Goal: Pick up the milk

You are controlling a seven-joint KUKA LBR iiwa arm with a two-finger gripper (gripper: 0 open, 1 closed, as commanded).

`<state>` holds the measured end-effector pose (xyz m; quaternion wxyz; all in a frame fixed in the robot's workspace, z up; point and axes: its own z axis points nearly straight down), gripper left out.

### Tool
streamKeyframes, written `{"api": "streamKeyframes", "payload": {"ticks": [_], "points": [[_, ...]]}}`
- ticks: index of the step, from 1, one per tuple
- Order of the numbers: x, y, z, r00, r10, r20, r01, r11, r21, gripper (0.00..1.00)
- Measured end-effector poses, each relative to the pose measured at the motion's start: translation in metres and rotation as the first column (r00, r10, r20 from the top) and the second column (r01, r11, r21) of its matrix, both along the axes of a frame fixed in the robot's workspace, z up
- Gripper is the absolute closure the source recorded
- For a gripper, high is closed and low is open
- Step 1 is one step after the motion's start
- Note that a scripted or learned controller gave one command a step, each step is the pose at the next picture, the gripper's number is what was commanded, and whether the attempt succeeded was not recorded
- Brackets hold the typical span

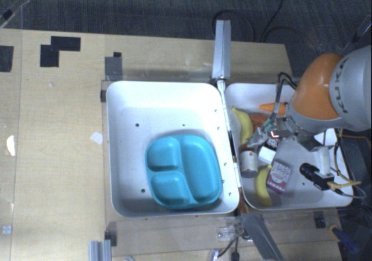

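Gripper [268, 135] lowered into the right bin [302, 193]; its state cannot be told.
Milk carton [279, 175], label unreadable, lies beside a banana [263, 184].

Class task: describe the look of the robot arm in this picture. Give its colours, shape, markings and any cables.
The arm is rounded and bulky, with a grey shell and a glossy orange band above the wrist. Dark lettering sits on the grey shell near the picture's right edge. Thin dark cables loop beside the wrist. The gripper is dark, with a small red light glowing on it.
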<state>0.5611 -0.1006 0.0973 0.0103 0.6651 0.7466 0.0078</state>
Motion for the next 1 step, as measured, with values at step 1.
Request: {"api": "streamKeyframes", "payload": {"ticks": [1], "points": [[0.0016, 0.0015, 0.0099, 1.000, 0.002, 0.006, -0.002, 1.000, 0.000, 1.00]]}}
